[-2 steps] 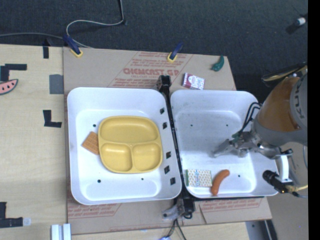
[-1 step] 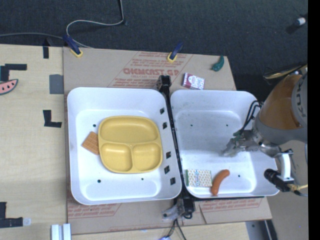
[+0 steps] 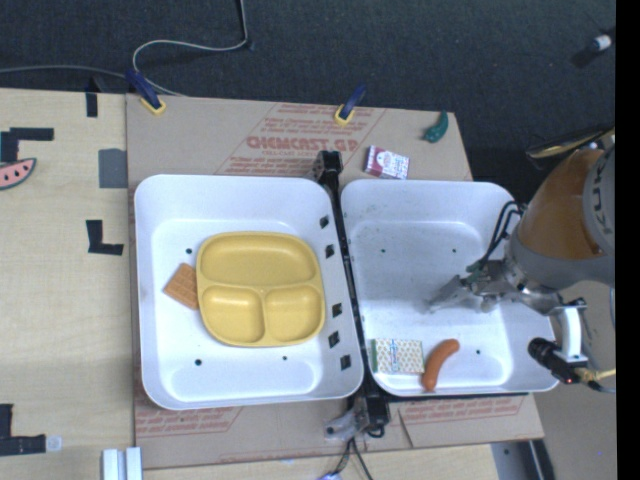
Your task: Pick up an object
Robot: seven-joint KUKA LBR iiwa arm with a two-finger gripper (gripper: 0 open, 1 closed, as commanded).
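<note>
Gripper [image 3: 440, 296], fingers apparently open and empty, hovers just above the small orange plastic sausage [image 3: 438, 364]; descent comes next.

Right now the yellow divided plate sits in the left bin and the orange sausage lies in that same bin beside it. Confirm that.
Not quite. The yellow divided plate does sit in the left bin, but the orange sausage lies in the right bin, near its front edge beside a small packet. The camera view shows this.
</note>
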